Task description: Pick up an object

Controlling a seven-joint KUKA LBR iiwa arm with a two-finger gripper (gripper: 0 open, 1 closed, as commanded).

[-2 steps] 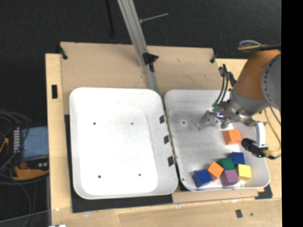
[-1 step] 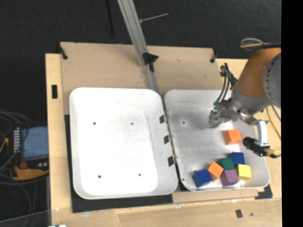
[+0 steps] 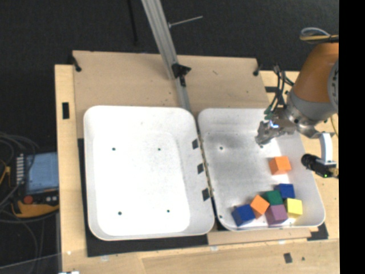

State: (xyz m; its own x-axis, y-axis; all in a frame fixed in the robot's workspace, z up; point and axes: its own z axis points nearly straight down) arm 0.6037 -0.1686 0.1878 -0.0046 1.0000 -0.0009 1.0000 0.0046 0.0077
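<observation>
Hand (image 3: 264, 135) over right bin (image 3: 228, 164), grip state unclear, orange cube (image 3: 279, 164) just beside, below-right

Even, bright overhead light — white bins (image 3: 142, 170) nearly blown out, surroundings dim, focus slightly soft.

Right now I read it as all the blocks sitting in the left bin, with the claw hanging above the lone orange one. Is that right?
Not quite: the blocks are in the right bin, not the left bin. The camera view shows the lone orange block there, the rest clustered at the near edge, and the claw up and left of that orange block.
</observation>
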